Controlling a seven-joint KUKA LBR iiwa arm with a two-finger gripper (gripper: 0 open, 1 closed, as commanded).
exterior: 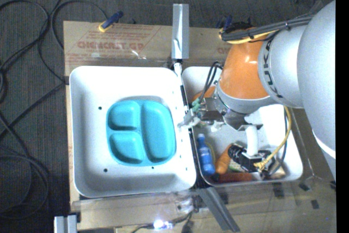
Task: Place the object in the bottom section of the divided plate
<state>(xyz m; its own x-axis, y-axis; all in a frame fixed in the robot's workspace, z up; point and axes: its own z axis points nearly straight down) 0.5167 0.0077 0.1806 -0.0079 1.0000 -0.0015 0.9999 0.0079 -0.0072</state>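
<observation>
The turquoise divided plate (143, 131) lies in the left white bin (87, 90), with two small sections on its left and one long section on its right; nothing lies on it. My gripper (194, 116) hangs low at the left edge of the right bin (294, 169), close to the wall between the bins. A blue bottle (205, 154) lies just below the gripper. An orange piece (223, 160) and a red piece (238, 176) lie near the bin's front. A small orange and green thing (196, 99) peeks out just above the gripper. The arm hides much of this bin.
The orange band and grey arm (283, 68) cover the upper right bin. A metal bar (180, 30) stands behind the gap between the bins. A blue and yellow clamp (110, 21) grips the board's back edge. Cables cross the floor at left.
</observation>
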